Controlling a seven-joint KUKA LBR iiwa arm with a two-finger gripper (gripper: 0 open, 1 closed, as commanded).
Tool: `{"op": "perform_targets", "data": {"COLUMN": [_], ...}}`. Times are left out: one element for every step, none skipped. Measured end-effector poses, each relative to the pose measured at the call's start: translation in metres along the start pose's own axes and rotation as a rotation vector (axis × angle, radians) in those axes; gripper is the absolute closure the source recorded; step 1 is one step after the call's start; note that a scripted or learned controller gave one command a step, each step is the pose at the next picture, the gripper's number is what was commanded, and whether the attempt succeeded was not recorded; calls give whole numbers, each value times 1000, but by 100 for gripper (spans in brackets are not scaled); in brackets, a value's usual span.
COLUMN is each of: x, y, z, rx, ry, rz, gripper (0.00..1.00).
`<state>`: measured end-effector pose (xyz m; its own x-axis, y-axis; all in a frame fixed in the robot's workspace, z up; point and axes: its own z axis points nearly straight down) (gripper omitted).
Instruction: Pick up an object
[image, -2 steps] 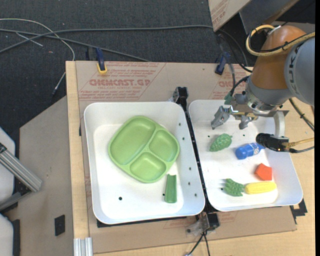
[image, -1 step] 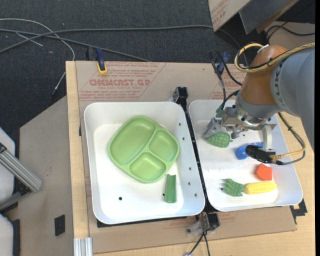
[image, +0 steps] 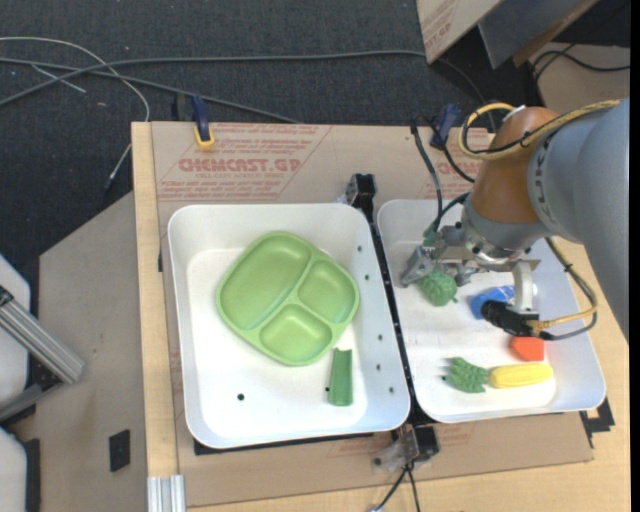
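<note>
We see tabletop (image: 250, 150): brown cardboard sheet, red print along far edge. Two shallow white bins directly on it, touching: left bin (image: 190, 330), right bin (image: 580, 385). Dark floor around tabletop.

The arm (image: 560, 170) hides much of the right bin (image: 590, 385) and part of the blue object (image: 492, 300).

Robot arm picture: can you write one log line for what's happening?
gripper: low in right bin, at green broccoli toy | grasp: unconfirmed | left bin: green divided plate
</note>
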<state>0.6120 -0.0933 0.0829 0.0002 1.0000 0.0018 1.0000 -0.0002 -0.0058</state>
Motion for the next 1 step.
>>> {"op": "perform_targets", "data": {"x": [0], "y": [1], "z": [-12], "rx": [-3], "ry": [0], "rz": [0], "gripper": [100]}}
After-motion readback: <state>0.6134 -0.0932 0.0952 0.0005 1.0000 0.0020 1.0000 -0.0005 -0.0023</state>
